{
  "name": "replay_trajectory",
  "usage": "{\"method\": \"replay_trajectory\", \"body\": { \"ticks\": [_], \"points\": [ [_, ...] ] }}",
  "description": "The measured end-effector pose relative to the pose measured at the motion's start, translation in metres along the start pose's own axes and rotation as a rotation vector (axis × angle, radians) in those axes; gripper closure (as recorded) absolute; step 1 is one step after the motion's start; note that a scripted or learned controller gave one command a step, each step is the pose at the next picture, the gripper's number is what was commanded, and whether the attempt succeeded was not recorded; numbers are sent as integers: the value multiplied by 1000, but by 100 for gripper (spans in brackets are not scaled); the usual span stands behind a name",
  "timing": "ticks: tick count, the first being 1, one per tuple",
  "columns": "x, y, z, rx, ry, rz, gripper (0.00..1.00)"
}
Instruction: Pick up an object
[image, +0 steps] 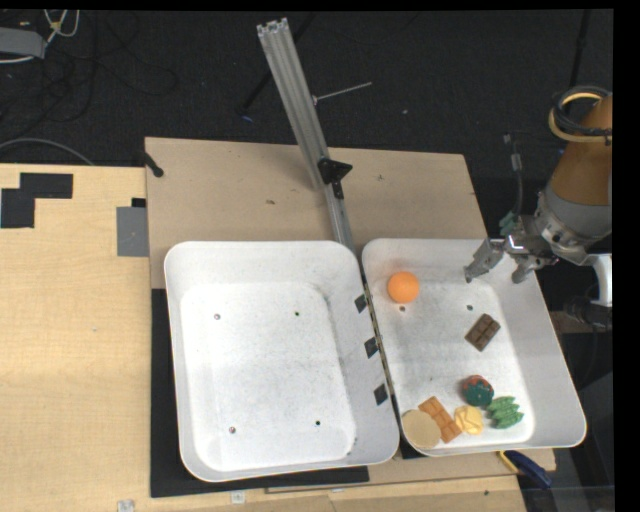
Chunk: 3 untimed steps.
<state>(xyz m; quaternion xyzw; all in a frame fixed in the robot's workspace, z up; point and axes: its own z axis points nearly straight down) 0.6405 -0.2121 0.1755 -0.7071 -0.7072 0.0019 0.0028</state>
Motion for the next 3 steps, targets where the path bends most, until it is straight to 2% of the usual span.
{"method": "replay_trajectory", "body": {
  "ticks": [1, 2, 3],
  "points": [
    [0, 4, 63, 1, 1, -3, 0],
    [0, 6, 49, -5, -1, -4, 100],
    [1, 7, 6, -10, -2, -2, 100]
  ]
}}
